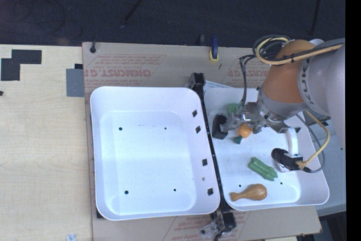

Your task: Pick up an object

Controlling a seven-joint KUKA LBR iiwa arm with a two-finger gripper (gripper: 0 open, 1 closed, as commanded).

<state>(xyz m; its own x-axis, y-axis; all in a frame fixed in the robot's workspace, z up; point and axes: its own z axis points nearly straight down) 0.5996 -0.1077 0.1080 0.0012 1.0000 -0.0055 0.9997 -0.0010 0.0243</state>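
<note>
My gripper [246, 123] hangs low over the upper middle of the right bin [307, 192]. A small orange ball [244, 132] sits right at its tip, and I cannot see whether it is gripped. Just left of the gripper lies a black object [219, 126], close to the bin's left wall. A green piece [233, 108] shows just above and left of the gripper. Nearer the front lie a green ridged object [263, 169] and a brown gourd-shaped object [249, 193].
The left bin [107, 121] stands beside the right one, with black clips along the shared wall [204, 144]. The grey arm with its orange band [287, 79] covers the right bin's far right corner.
</note>
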